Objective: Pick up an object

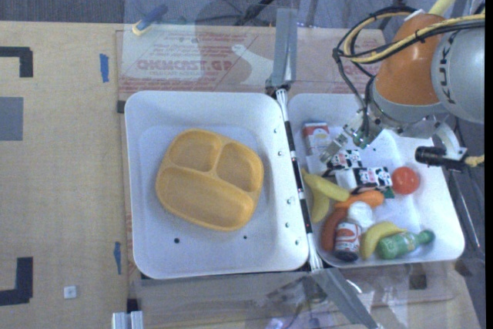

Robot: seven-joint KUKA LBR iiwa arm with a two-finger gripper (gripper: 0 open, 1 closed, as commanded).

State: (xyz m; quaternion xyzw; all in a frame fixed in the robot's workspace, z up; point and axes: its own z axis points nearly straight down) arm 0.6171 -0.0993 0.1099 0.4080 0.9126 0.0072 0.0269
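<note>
A grey KUKA arm with an orange band reaches in from the right and lowers its end effector (356, 136) into the upper part of the right-hand bin (451, 223), where a jumble of toy groceries lies heaped toward the near side; whether the end effector is spread wide, pinched narrow or closed on anything cannot be told from this slant, and nothing is plainly seen in its grip. The likeliest candidates for the pick sit just beside it: a small red-and-white carton (315, 138) at the bin's far left and a black-and-white patterned box (373, 178) just below the tool. Farther down lie a red tomato (406, 180), two yellow bananas (323, 189) (379, 236), a carrot (365, 198), a small bottle with a red label (348, 236) and a green bottle (401, 243), packed close and touching, which suggests loose tipping rather than arrangement. The left-hand bin (146, 235) carries a yellow divided plate (209, 178), set apart from the clutter, probably as a drop-off. Both bins rest side by side on a pale wooden desk (62, 166) marked with blue tape; grey carpet, tripod legs and cables lie beyond.
</note>
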